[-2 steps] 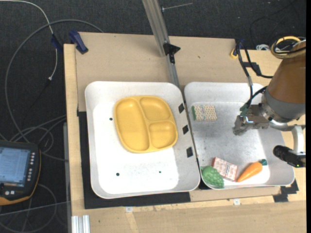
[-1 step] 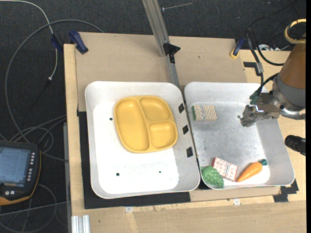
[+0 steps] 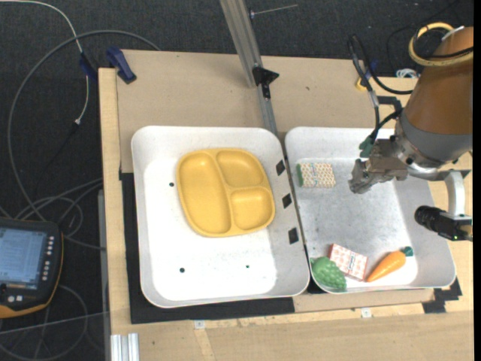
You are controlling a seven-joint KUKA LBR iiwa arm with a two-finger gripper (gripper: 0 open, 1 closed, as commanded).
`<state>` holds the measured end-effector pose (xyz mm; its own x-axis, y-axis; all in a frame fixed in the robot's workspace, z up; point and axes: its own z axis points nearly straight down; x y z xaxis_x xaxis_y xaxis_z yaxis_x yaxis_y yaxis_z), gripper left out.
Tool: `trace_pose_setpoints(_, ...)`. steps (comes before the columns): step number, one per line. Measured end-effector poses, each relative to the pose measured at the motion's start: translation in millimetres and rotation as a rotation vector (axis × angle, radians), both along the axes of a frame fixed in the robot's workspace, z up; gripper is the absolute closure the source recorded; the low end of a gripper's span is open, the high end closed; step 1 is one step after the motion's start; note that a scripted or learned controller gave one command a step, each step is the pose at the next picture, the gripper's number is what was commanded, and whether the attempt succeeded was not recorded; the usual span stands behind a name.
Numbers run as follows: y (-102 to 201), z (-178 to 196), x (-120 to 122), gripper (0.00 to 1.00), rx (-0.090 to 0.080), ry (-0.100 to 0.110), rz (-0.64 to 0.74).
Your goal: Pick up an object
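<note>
The right white bin (image 3: 353, 224) holds a small patterned sponge-like block (image 3: 316, 174) near its far left side. Along its near edge lie a green leafy toy (image 3: 328, 273), a red-and-white checked packet (image 3: 348, 261) and an orange carrot (image 3: 388, 265). My gripper (image 3: 363, 180) hangs over the far middle of this bin, a little right of the patterned block and well above the near objects. I see nothing between its fingers.
The left white bin (image 3: 154, 224) carries a yellow divided plate (image 3: 224, 190). A metal pole (image 3: 244, 28) rises behind the bins. Cables and a tablet (image 3: 26, 258) lie left of the bench. The grey centre of the right bin is bare.
</note>
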<state>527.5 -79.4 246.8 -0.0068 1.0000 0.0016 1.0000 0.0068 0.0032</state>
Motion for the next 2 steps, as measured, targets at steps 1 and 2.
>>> trace_pose_setpoints(1, 48.9, 5.5, 3.7, 1.0, 0.001, 0.001, 0.0)
trace_pose_setpoints(2, 98.8, -0.2, 11.0, 1.0, 0.0, 0.003, 0.0)
